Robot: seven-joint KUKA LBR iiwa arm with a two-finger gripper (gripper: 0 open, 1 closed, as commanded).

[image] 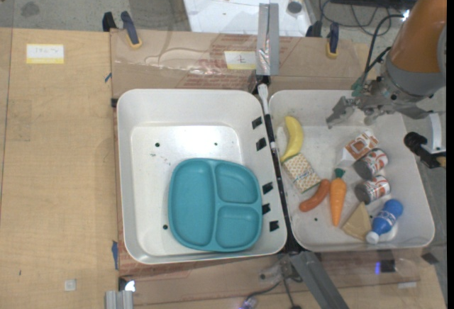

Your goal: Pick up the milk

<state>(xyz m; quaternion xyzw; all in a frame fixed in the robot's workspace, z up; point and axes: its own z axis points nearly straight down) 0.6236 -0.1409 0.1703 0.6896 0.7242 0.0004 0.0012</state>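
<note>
The milk (360, 144), a small white carton with red-orange print, lies in the right bin (312, 233) near its right side, touching a can below it. My gripper (350, 115) hangs above the bin's upper right part, just up and left of the carton. Its fingers are open and nothing is between them. The orange-banded arm (423, 31) comes in from the upper right.
The right bin also holds a banana (291, 137), a cracker (301, 173), a sausage (314, 195), a carrot (338, 198), a cheese wedge (357, 221), two cans (372, 162) and a blue-capped bottle (384, 220). A teal divided plate (215, 205) lies in the left bin (142, 159).
</note>
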